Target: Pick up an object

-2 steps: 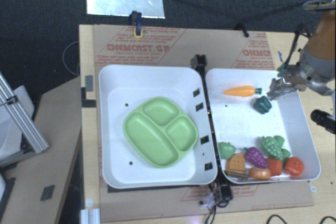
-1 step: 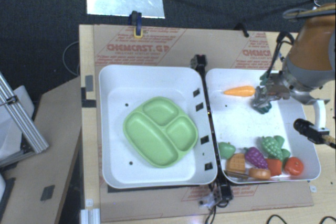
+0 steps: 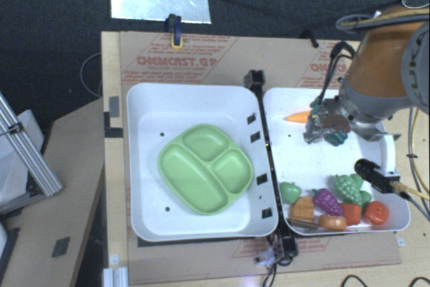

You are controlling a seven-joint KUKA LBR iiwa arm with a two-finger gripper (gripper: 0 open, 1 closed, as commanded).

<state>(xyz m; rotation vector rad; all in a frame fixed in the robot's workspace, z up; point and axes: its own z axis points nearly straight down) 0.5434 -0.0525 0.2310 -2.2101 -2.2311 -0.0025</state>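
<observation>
Half-hidden orange carrot (image 3: 295, 118) beside the jaws (image 3: 321, 131), their grip impossible to tell.

Grey arm (image 3: 396, 70), orange band, black cables

Setting: robotics lab. Evidence was a board-covered surface (image 3: 201, 57) carrying two white bins (image 3: 144, 144), aluminium framing (image 3: 27, 151) at frame left, and loose cables (image 3: 376, 275) lower right.
</observation>
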